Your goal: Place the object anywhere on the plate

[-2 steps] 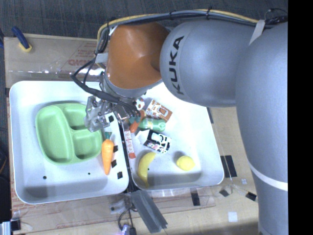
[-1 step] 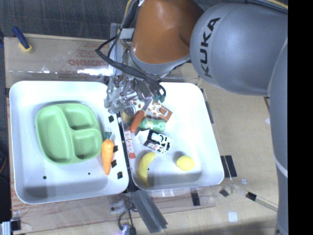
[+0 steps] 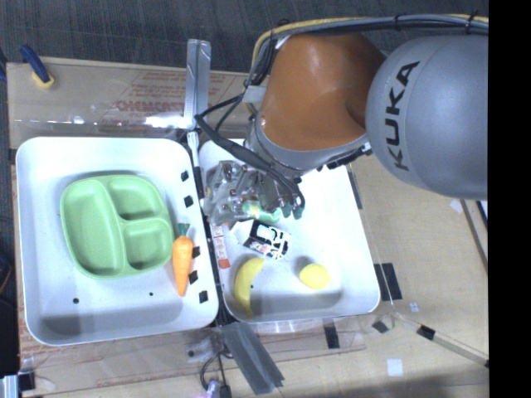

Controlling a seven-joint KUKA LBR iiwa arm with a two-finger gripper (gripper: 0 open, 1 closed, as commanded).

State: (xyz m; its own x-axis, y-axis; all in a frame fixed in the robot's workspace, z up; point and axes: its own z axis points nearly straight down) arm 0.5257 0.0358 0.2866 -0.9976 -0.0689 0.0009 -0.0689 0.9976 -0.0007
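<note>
A green divided plate (image 3: 114, 224) lies in the left white bin (image 3: 50, 305). An orange carrot (image 3: 182, 262) rests just off the plate's right edge, against the bin's right wall. In the right bin (image 3: 353, 255) I see a yellow banana (image 3: 245, 280), a yellow lemon (image 3: 314, 276) and a small black-and-white object (image 3: 267, 240). My gripper (image 3: 246, 199) hangs low over the right bin's left part, just above the black-and-white object, with a bit of green showing beside it. The arm's orange band and grey body cover the back of that bin.
A metal divider (image 3: 199, 81) runs between the two bins. Black tape marks line the walls where the bins meet. A blue item (image 3: 37, 66) lies at the bench's far left corner. The arm (image 3: 415, 114) fills the upper right.
</note>
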